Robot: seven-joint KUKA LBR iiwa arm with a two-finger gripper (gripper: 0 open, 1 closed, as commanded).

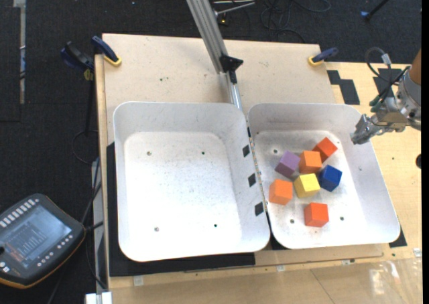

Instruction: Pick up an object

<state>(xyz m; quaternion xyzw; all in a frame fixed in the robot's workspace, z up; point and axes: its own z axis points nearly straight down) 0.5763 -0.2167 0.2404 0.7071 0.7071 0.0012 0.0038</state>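
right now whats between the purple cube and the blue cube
In the camera view, an orange cube and a yellow cube sit between the purple cube and blue cube.

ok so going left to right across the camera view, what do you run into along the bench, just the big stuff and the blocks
Handheld controller → left bin → orange block → purple block → yellow block → blue block → gripper over the right bin rim.
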